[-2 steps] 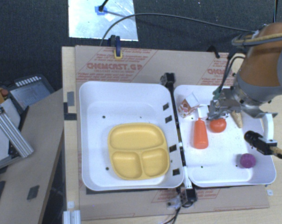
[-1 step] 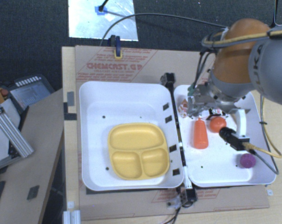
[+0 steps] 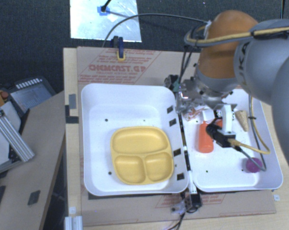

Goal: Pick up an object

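Note:
My gripper [image 3: 191,107] hangs low over the far left corner of the right bin [image 3: 273,178], close to the wall between the two bins. An orange cylinder-shaped object [image 3: 205,138] lies just in front of it, toward the bin's middle. A small purple object [image 3: 252,165] rests near the front right of that bin. A beige cone [image 3: 241,120] lies at the right, partly under the arm. The grey arm and its orange band cover the back of the right bin.
The left bin [image 3: 96,99] holds a yellow divided plate [image 3: 141,155] in its front half. A grey device and a metal rail sit on the side table at far left. Cardboard lies under both bins.

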